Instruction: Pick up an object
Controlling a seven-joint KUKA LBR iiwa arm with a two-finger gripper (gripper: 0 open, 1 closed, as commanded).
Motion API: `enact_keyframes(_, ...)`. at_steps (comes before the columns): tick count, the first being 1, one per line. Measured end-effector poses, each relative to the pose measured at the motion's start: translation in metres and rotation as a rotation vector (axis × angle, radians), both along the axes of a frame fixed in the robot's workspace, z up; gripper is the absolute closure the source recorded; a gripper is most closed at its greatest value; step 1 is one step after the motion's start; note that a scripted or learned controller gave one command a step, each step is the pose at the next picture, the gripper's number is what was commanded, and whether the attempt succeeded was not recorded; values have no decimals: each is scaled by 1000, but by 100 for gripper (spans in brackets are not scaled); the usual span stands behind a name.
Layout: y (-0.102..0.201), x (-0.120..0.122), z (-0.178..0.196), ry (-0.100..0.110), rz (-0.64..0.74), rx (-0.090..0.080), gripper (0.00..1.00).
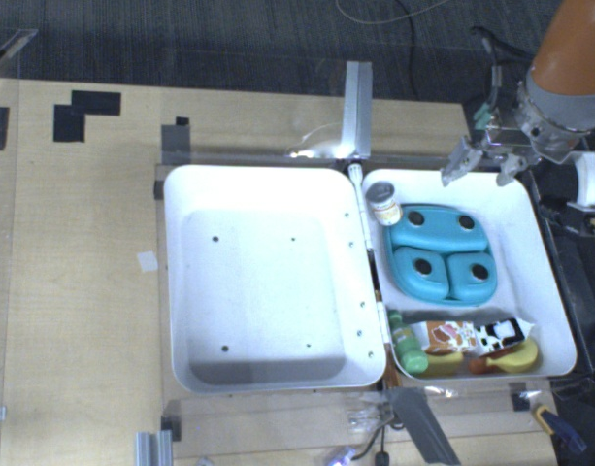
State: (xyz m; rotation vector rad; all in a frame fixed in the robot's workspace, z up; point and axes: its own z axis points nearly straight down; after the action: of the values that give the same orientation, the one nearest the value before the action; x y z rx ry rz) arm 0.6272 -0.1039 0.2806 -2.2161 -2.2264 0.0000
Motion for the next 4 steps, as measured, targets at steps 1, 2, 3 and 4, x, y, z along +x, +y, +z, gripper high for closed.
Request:
enact_keyframes(1,5,43,23,-7,-105,-1,0)
enact_keyframes(2,6,44,35,-13,-97,-3,100)
enact_keyframes(3,7,45,47,-19,-91,-5,100)
enact_keyframes(4,8,47,59,-25,-84,-7,100)
